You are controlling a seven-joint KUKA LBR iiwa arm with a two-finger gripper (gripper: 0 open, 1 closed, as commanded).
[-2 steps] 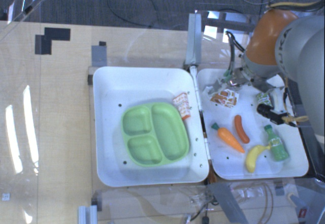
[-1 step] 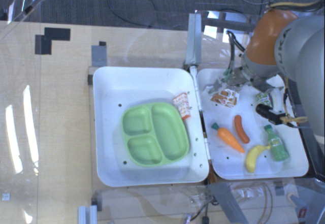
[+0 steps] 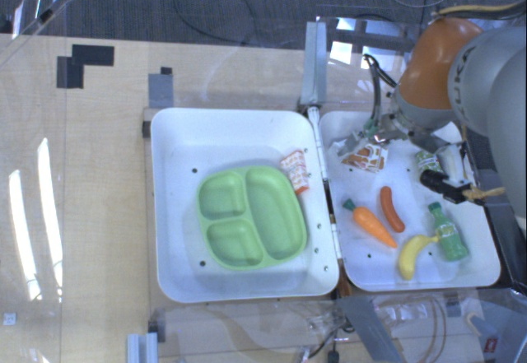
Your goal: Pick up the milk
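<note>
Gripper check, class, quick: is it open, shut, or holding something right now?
Gripper: cannot be told; it sits low over the small carton in the right bin.

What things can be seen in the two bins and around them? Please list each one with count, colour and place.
divided plate: 1, green, middle of left bin
snack packet: 1, red and white, left bin, at the plate's upper right edge
milk: 1, white with orange print, top left of right bin
sausage: 1, red, middle of right bin
carrot: 1, orange, left of the sausage
banana: 1, yellow, bottom of right bin
bottle: 1, green, right of the banana
cables: black, on the floor behind
pincer: 1, dark, just above the milk
</note>
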